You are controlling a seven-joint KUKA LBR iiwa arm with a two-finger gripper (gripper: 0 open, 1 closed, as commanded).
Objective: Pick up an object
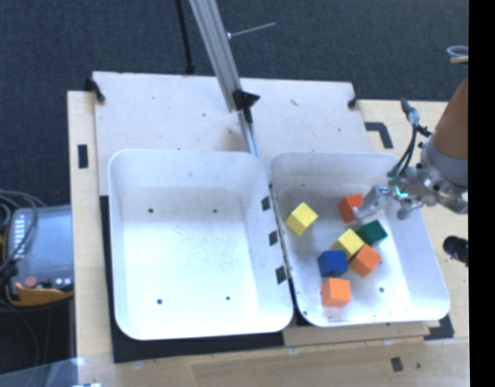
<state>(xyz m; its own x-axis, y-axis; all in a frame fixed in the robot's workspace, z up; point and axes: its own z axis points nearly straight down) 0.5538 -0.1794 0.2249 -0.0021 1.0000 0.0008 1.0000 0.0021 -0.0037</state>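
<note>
Reaching in from the right, the pincer (pixel 375 204) hangs low over the right bin (pixel 417 289), its metal fingers angled down and to the left so that their tips come close to a red-orange block (pixel 350 207) near the middle of that bin; whether the fingers are spread or closed cannot be told from this slant, and no block can be seen between them. Behind the pincer, the grey wrist and orange band of the arm (pixel 449 143) sit at the right side, with cables looping along it. The right bin holds seven blocks. A yellow block (pixel 302 218) lies alone toward the bin's left wall, apart from the rest. The red-orange block sits just beside the fingertips. Below it, a tight cluster is packed together: a green block (pixel 374 232), a second yellow block (pixel 350 241) touching it on the left, a blue block (pixel 333 262) below that, and an orange block (pixel 365 260) just right of the blue one. Another orange block (pixel 336 291) rests nearer the bin's front edge, just beneath the blue one. The left bin (pixel 126 216) shows bare white floor with a few dark specks. Both bins sit side by side on the pale bench (pixel 159 103), and a slanted metal pole (pixel 218 43) rises behind them.
</note>
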